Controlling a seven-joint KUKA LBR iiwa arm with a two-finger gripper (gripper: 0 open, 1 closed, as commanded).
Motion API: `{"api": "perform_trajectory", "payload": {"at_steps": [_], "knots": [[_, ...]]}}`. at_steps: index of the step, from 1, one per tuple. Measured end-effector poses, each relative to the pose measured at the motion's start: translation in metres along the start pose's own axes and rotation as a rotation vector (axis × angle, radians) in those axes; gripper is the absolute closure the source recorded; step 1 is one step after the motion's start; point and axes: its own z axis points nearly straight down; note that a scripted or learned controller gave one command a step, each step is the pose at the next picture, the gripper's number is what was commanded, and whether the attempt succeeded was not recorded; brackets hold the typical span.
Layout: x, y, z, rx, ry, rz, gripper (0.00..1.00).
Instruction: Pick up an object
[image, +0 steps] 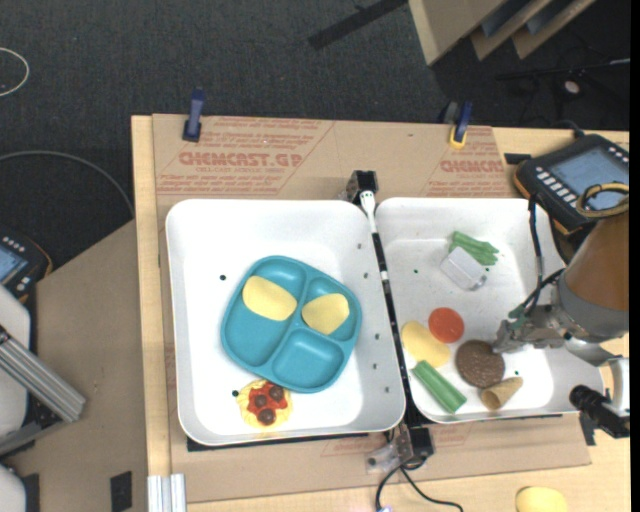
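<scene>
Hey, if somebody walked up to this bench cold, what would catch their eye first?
Probably the bright blue three-compartment plastic tray in the middle of the left white bin, with a yellow piece in each of its two upper compartments. Next, the grey arm's tool low over the right white bin, beside a round brown disc and a red ball.

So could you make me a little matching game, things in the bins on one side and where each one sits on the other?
Things:
1. blue divided plate
2. pizza slice
3. orange ball
4. brown cookie

Places:
A. right bin, next to the yellow piece
B. left bin, by the near edge
C. middle of the left bin
D. right bin, beside the pincer

Pairs: 1-C, 2-B, 3-A, 4-D
</scene>
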Motion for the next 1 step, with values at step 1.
{"api": "perform_trajectory", "payload": {"at_steps": [1], "knots": [[-0.0109, -0.003, 0.0136, 0.009, 0.001, 0.001, 1.0]]}}
